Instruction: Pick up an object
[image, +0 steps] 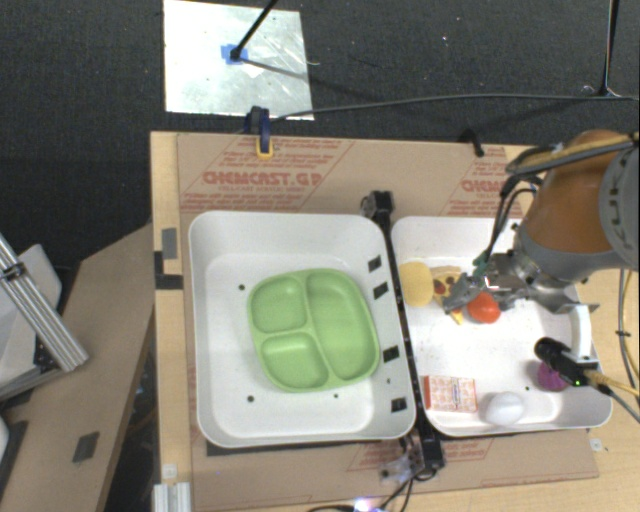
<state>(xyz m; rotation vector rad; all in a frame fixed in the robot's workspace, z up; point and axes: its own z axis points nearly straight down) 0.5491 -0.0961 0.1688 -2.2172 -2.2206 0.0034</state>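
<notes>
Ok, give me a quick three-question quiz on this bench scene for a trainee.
1. True or false: the green plate lies in the left bin.
2. Which thing lies nearest the gripper? A) white ball B) red ball C) purple thing
3. Fill in: the red-and-white packet lies in the ___ bin, beside the white ball.

Key: 1 true; 2 B; 3 right.
</notes>
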